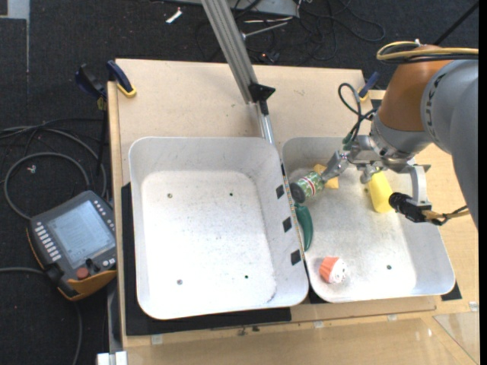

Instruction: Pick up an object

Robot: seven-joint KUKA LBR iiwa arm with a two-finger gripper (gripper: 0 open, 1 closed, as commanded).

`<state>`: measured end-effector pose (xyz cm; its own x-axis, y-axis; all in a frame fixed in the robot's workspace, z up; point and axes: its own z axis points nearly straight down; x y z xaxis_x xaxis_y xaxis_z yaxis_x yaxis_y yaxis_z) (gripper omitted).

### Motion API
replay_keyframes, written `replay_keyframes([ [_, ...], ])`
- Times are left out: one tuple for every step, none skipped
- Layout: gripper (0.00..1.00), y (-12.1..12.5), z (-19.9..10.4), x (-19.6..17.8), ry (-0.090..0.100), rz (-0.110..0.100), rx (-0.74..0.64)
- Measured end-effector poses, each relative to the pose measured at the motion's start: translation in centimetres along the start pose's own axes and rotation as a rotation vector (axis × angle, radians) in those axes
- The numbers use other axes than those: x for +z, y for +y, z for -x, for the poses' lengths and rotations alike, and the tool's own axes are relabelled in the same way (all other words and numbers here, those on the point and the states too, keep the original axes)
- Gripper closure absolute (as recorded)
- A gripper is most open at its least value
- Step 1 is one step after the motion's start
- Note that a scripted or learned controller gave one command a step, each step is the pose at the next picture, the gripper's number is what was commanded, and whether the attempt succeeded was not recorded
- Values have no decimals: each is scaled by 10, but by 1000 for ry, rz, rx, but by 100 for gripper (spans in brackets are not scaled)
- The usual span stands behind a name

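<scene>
While the arm (426,97) reached in from the right over the right-hand bin (396,280), its gripper (346,160) sat low near that bin's upper-left part, w/ one slim finger (335,164) angling down-left toward a green-and-white bottle (308,185). Couldn't tell from this slant whether the fingers were spread or closed, nor whether anything sat betw. them; the finger tip looked to be touching or just beside the bottle's upper-right end, no clear grasp visible. Bottle lay on its side close to the bin's left wall, long axis running lower-left to upper-right, so roughly in line w/ the finger rather than across it. A small yellow piece (330,179) lay just beside the bottle's right end, directly under the gripper, identity unclear. A yellow block (378,192) stood to the right of the gripper, near the wrist, beside a black fitting on the arm. Further down, a dark green pepper-like item (305,225) lay along the left wall, long axis near vertical in view, and an orange-and-white object (332,270) sat well apart toward the bin's lower middle. Left-hand bin (144,158) held nothing I could make out. Judging by position, the bottle was the nearest candidate, down-left of the gripper; a grasp prob. needs the fingers turned across its long axis, else it may roll or get pushed into the wall.
</scene>
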<state>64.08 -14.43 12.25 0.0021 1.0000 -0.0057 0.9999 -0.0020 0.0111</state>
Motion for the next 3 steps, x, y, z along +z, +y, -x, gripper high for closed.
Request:
replay_keyframes([
  [100,-1,1,-8,-3,-1,2],
  [100,-3,2,-71,4,-3,-1],
  [100,-1,2,-113,4,-4,-4],
])
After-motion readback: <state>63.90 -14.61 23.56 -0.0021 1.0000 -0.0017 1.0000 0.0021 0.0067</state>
